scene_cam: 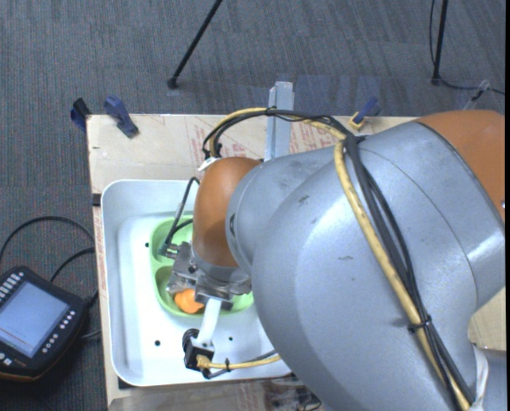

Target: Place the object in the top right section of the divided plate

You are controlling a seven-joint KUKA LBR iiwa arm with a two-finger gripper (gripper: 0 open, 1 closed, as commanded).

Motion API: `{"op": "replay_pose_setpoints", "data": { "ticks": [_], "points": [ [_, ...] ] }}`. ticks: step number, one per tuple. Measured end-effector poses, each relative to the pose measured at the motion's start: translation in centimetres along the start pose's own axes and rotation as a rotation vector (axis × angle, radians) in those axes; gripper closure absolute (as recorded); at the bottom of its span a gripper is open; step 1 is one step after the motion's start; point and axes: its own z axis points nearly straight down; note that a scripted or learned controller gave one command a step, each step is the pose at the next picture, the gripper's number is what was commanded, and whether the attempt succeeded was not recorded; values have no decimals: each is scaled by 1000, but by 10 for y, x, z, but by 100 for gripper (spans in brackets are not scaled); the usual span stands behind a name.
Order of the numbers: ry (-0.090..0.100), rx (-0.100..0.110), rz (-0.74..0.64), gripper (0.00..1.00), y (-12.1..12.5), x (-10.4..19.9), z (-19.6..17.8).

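The grey arm's claw (205, 291) hovers over the green divided plastic plate (163, 240) beside a small orange object (185, 300); grip state unclear, so placement looks underway

- The divided plate (163, 240) is light green, with raised ridges parting it into sections; it lies flat in a white bin at the lower left of the frame; only its left portion shows, the rest hidden under the arm's wrist; how many sections it has cannot be told.
- The object (185, 300) is small, orange and rounded; it sits in the plate's lower visible section, near the plate's lower-left rim, left of the frame's centre and below it; its upper right side is covered by the wrist, so its full shape cannot be told.
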Motion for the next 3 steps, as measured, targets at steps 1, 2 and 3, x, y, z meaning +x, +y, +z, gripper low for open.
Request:
{"op": "replay_pose_setpoints", "data": {
  "ticks": [1,2,3],
  "points": [
    [-17,14,164,100,50,42,1],
    [-10,-10,182,100,-5,45,0],
    [-14,3,95,100,11,56,-77]
  ]
}}
